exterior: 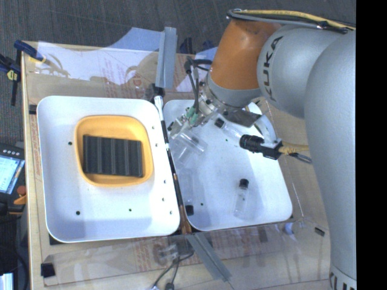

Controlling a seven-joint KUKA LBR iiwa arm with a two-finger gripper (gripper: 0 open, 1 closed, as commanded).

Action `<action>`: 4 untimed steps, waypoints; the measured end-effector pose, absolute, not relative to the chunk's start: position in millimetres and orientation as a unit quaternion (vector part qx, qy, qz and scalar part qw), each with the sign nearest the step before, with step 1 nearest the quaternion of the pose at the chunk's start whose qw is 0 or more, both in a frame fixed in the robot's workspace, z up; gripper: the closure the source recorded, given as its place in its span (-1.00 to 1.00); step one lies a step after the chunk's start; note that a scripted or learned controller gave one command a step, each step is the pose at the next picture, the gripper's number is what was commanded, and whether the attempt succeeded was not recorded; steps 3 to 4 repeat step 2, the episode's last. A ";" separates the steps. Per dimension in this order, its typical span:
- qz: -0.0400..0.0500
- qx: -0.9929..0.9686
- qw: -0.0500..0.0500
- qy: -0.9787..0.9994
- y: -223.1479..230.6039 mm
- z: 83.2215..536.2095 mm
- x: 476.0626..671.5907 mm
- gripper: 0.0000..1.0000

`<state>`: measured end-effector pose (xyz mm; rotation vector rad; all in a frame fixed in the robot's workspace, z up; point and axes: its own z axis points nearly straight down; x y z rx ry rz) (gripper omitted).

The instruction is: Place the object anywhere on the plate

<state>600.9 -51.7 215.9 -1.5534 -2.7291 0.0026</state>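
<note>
A yellow plate (91,128) with rounded corners lies in the left bin (54,186), and a dark ribbed insert (115,156) covers its middle. A small clear vial with a black cap (242,193) lies on the floor of the right bin (272,207), toward its lower right. My gripper (184,132) hangs over the right bin's upper left corner, close to the wall between the bins. It sits well up and left of the vial, apart from it. The orange wrist band (242,47) and grey arm cover the bin's far right side.
A black plug on a cable (254,142) juts from the wrist over the right bin. A grey bar (164,53) stands behind the bins. A device with a screen (9,174) sits at the bench's left edge. Papers lie at the back.
</note>
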 end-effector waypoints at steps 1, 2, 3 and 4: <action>0.001 -0.495 0.001 -0.869 -52.0 216.0 600.9 -1.00; 0.001 -0.501 0.001 -0.865 -8.1 191.0 617.4 -1.00; 0.001 -0.501 0.001 -0.865 -8.1 191.0 617.4 -1.00; 0.001 -0.501 0.001 -0.865 -8.1 191.0 617.4 -1.00</action>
